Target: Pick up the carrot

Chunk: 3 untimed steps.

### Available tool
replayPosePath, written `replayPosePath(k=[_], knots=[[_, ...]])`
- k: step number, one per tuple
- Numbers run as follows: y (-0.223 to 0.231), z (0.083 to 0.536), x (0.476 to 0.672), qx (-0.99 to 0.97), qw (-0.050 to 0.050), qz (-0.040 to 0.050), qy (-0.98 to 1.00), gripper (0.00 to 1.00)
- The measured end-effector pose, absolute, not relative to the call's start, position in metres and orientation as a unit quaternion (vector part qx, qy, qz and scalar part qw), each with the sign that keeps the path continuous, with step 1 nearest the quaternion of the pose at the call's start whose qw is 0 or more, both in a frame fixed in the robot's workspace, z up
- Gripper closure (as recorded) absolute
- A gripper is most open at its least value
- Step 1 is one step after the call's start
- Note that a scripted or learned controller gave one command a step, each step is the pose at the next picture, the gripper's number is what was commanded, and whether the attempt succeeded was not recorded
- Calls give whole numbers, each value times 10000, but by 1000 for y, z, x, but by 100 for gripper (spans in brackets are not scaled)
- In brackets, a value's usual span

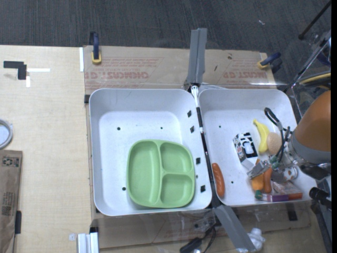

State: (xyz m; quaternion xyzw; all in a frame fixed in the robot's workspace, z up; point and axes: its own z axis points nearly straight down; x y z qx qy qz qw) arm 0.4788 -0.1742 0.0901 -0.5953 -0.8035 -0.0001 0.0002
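The carrot is a short orange piece lying near the front of the right bin, among a cluster of small items. My gripper hangs directly over that cluster, its metal tip just above and behind the carrot's upper end. The grey arm with its orange band comes in from the right and hides the bin's right wall. From this slant I cannot make out whether anything is held.
Around the carrot lie a banana, a beige egg-shaped item, a black-and-white packet and a pink marker. A red sausage lies by the divider. The left bin holds a green divided plate.
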Motion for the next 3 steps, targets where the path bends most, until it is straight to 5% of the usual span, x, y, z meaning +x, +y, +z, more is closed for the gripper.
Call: replayPosePath(k=[1, 2, 3], knots=[[-174, 96, 479, -5963, 34, 0, -8028, 100], [-91, 192, 478, -6438, 19, 18, -7652, 100], [-136, 116, 477, -6496, 28, 18, -7602, 100]])
